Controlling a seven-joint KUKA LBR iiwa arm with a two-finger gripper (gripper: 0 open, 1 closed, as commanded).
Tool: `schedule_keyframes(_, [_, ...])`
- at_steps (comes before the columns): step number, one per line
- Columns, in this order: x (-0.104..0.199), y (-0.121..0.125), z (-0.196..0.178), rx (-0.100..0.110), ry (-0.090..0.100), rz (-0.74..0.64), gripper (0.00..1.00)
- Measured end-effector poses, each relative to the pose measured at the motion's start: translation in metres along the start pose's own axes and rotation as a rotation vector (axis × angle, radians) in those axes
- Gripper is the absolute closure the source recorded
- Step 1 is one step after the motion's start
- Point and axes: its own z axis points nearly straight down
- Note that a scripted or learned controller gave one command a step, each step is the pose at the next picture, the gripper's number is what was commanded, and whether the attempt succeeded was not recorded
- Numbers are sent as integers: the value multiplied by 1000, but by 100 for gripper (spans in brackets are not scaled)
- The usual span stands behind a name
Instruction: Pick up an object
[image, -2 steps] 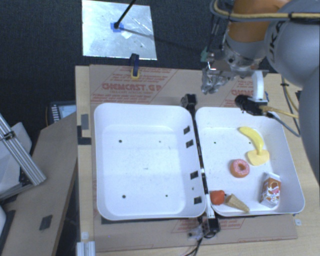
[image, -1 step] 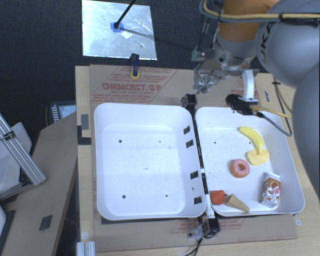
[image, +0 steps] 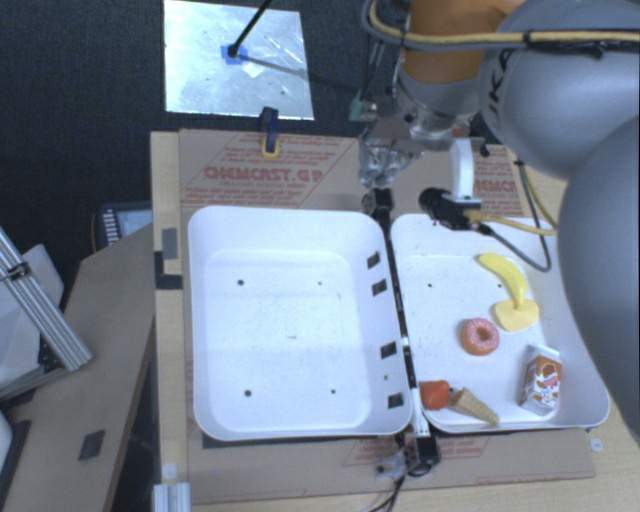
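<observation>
Hanging over the far edge between the two bins, the gripper (image: 381, 178) is seen; its opening cannot be told. In the right bin (image: 440, 300) are kept a banana (image: 508, 291), donut (image: 480, 336), carton (image: 541, 382) and cone (image: 458, 399).
</observation>
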Motion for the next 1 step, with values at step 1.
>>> schedule_keyframes(1, [17, 0, -3, 0, -1, 1, 100])
